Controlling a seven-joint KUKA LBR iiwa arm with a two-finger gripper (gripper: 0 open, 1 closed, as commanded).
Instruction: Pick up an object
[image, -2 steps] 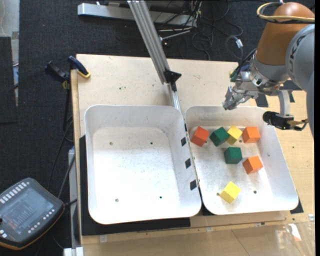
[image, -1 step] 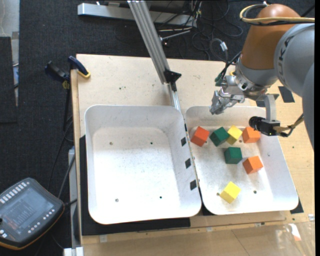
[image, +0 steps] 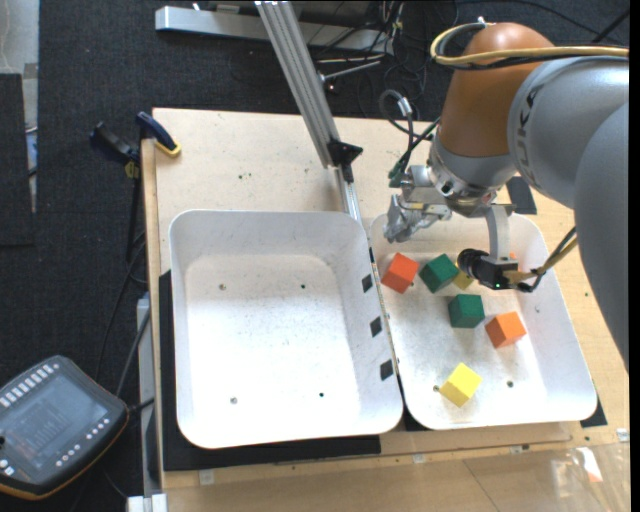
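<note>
While the orange block (image: 400, 271) sits at the right bin's (image: 560, 385) ten o'clock corner, the gripper (image: 398, 226) hangs just above it, at its twelve o'clock. I cannot tell its state. Green block (image: 438, 273) lies beside.

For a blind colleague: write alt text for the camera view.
A grey robot arm's gripper hovers over the right white bin, near an orange cube. Two green cubes, another orange cube and a yellow cube lie nearby.
</note>
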